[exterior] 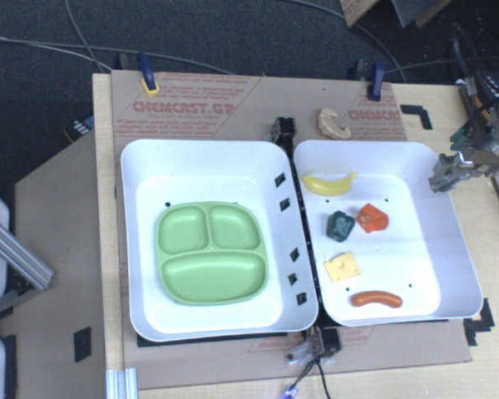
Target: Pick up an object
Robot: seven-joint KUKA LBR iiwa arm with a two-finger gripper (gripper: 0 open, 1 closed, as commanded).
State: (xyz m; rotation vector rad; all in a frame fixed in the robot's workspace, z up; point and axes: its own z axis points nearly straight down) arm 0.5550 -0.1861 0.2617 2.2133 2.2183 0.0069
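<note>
jaws (443, 175): over the right bin's (449, 223) far right rim, grip state cannot be told
banana (329, 184): in the right bin, left of the jaws
red piece (373, 218): nearer, lower left of the jaws
green tray (210, 252): left bin (141, 223), well apart

Red "CHEMCAST GP" print on the brown protective sheet (187, 98).

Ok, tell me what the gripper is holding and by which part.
Nothing is visibly held. The gripper sits at the right bin's far right rim, apart from the banana and other toy foods.
</note>
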